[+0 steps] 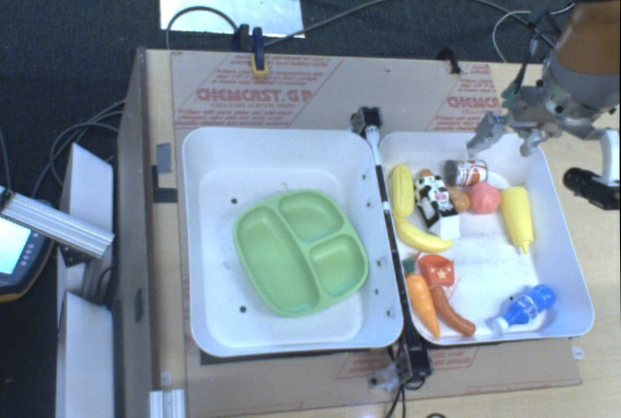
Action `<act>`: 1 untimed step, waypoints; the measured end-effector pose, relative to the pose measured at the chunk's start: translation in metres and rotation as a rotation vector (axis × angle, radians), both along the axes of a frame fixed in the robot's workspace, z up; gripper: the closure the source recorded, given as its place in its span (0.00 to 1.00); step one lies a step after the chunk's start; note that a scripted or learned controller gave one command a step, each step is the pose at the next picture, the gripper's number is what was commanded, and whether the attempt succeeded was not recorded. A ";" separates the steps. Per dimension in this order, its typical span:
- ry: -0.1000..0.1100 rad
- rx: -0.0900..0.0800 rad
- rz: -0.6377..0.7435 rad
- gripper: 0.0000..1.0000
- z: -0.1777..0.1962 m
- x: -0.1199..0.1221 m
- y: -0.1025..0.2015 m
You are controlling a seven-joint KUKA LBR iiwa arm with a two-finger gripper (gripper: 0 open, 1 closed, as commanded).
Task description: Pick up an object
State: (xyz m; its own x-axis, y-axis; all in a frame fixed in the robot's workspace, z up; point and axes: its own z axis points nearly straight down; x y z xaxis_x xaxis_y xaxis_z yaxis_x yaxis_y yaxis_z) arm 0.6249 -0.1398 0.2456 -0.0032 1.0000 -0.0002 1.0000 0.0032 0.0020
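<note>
The right bin [568,256] holds several toy foods. Among them are a yellow corn cob [401,190], a black-and-white cow figure [434,198], a banana [424,237] and a red-and-white can [468,173]. There are also a pink ball [485,199], a yellow squeeze bottle [516,215], a red pepper [439,269], two carrots [424,305] and a blue bottle [524,305]. My gripper [506,137] hovers over the bin's far edge, just above and right of the can. It is open, with nothing between its fingers.
The left bin [209,174] holds a green divided plate [301,251]. A black clip [367,121] sits at the top of the wall between the bins. Cables run across the cardboard behind the bins.
</note>
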 end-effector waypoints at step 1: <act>-0.010 -0.002 -0.001 0.00 -0.128 0.009 0.014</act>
State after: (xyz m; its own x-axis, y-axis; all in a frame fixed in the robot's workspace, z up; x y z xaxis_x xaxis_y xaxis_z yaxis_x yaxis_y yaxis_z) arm 0.6335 -0.1256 0.1178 -0.0019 1.0000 -0.0024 0.9999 0.0019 0.0125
